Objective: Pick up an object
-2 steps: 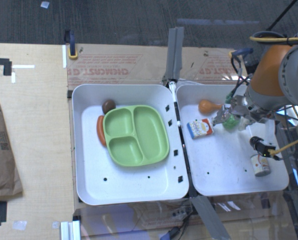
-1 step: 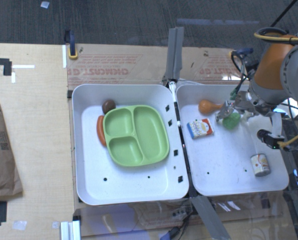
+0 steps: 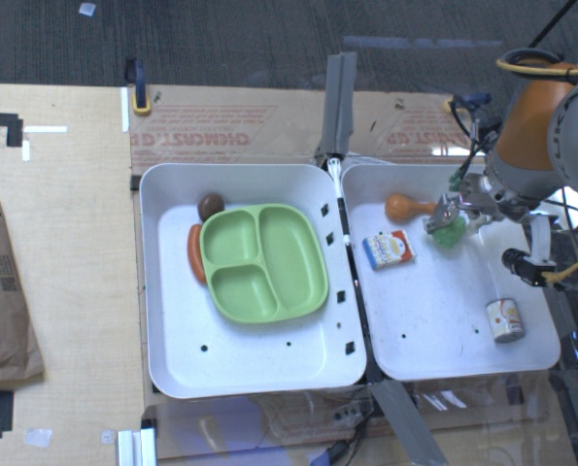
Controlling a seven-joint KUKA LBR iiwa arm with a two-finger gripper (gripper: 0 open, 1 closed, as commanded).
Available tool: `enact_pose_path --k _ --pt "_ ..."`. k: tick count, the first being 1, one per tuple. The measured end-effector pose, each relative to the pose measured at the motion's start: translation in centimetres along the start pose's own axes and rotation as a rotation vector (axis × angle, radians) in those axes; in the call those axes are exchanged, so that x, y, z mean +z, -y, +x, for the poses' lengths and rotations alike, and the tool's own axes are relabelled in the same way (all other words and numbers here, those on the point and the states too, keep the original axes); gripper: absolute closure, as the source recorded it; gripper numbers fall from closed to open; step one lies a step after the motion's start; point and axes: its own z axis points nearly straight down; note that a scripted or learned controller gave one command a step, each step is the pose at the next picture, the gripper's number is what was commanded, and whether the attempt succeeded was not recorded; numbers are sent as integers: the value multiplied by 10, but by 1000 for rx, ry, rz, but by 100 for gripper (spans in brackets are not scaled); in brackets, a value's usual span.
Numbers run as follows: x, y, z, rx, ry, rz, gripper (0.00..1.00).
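Observation:
My gripper point(image 3: 448, 223) hangs over the back of the right bin point(image 3: 444, 357), reaching in from the right. It is shut on a small green object point(image 3: 448, 235), which sits between the metal fingertips. An orange gourd-shaped toy point(image 3: 401, 207) lies just left of it. A small white, blue and red box point(image 3: 389, 249) lies in front of the gourd. A small can point(image 3: 503, 319) lies on its side near the bin's right front corner.
The left bin point(image 3: 172, 348) holds a green divided plate point(image 3: 264, 260), a brown ball point(image 3: 211, 206) at its back left and a red-orange piece point(image 3: 194, 252) partly under its left rim. A brown paper bag point(image 3: 2, 289) lies on the bench at far left.

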Motion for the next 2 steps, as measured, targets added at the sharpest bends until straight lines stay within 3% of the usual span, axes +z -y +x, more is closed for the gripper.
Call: enact_pose_path --k 1,2 --pt "-31 -17 48 89 -2 0 100" --pt "-92 -25 129 111 -3 1 100"
